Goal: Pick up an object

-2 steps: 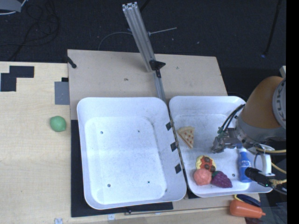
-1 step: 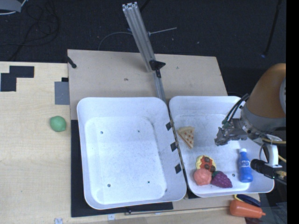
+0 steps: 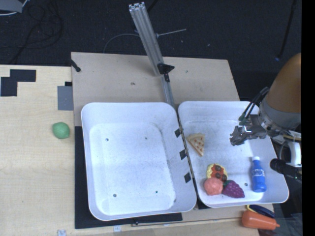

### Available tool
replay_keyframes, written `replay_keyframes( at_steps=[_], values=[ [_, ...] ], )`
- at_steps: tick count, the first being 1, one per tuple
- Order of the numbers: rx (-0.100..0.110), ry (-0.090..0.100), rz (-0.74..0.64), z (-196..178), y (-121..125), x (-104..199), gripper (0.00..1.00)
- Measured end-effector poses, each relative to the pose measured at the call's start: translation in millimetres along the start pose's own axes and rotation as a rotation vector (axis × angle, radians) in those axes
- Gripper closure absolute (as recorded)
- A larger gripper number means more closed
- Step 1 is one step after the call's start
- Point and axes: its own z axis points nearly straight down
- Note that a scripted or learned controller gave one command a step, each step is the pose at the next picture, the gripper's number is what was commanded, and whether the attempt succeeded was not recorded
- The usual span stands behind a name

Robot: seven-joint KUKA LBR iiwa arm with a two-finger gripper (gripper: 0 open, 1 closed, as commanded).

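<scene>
- Objects for picking lie in the right bin point(image 3: 197, 113), mostly along its near edge: a purple grape bunch point(image 3: 233, 189), a pinkish-red round fruit point(image 3: 213, 186) touching it on the left, and a yellow-and-red piece point(image 3: 216, 171) just behind the fruit.
- Standing slightly right of the grapes is a blue bottle point(image 3: 257, 174) with a white cap, near the bin's right wall.
- Outside the bins, at the near right corner of the desk point(image 3: 29, 146), lies an orange item point(image 3: 259, 221) (its exact kind is unclear).
- Farther in, a tan waffle-like wedge point(image 3: 197, 144) rests near the divide between the two bins, well apart from the fruit cluster.
- Over the right bin's far-right part, the gripper point(image 3: 242, 136) hangs dark against the white floor, with nothing visible between its fingers; whether they are spread or pressed together cannot be told.
- It sits beyond the bottle and well right of the wedge, touching neither.
- The left bin point(image 3: 98, 113) lies beside the right one.
- A green ball point(image 3: 61, 130) rests on the desk, left of the left bin.
- At the far side, a metal rail point(image 3: 147, 36) slants up from between the bins.
</scene>
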Motion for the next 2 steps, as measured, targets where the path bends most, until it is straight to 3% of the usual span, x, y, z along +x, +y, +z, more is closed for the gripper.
replay_keyframes(
  at_steps=[1,2],
  values=[
    [0.003,0.000,0.001,-21,0,-1,1.00],
    [0.005,0.002,-0.003,-13,18,47,1.00]
  ],
)
